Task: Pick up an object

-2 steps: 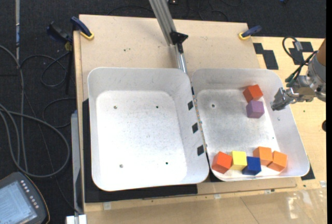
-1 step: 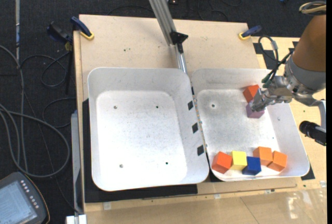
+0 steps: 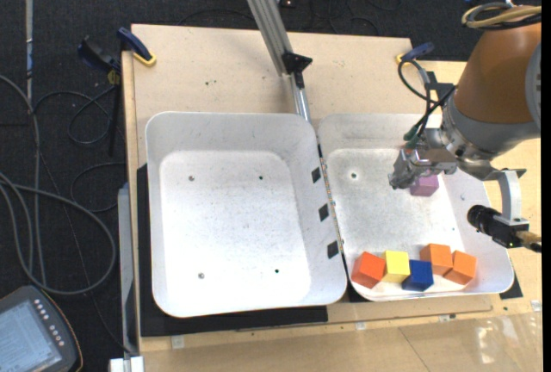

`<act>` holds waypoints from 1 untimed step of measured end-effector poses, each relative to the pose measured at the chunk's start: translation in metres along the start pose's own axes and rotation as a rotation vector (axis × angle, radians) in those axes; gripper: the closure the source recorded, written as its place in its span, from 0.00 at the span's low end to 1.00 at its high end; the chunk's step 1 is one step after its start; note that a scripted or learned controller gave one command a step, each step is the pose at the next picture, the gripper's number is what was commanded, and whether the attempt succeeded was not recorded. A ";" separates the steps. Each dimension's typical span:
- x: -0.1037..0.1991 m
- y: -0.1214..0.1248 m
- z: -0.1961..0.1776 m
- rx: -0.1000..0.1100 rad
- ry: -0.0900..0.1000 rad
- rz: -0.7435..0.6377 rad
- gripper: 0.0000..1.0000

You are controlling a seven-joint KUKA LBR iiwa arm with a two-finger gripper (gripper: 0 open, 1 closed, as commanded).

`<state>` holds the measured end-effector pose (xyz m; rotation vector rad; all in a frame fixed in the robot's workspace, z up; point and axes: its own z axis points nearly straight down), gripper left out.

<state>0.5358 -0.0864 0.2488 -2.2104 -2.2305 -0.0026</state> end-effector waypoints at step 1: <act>0.058 -0.001 -0.007 -0.001 0.000 0.000 1.00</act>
